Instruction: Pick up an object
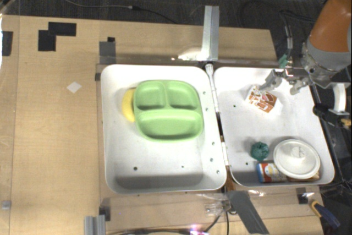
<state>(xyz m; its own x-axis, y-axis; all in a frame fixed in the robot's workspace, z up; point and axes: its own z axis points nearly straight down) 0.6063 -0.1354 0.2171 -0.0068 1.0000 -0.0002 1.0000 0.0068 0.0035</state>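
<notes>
Since the task names no particular object, the likeliest target is the small orange and white packet [262,99] lying in the right bin [308,118], toward that bin's far edge and a little nearer its left wall than its right. It lies flat, its long axis slanting from far-left to near-right. The claw [284,81] hangs just beyond it, toward the bin's far right corner, with its two fingers spread apart and nothing between them; one fingertip [271,80] sits just above the packet's far end. So the packet lies toward the near-left of the claw, close by, and a short shift that way and downward is what the grasp seems to call for; whether the fingers line up across the packet's short side I cannot tell.

Further out, along the right bin's near edge, stand a white round lid or bowl [297,158], a teal lump [259,149] and a small can on its side [269,172]. The left bin [159,168] holds a green divided tray [166,109] with something yellow [127,104] tucked under its left edge. Both bins sit on the wooden counter [49,118].
</notes>
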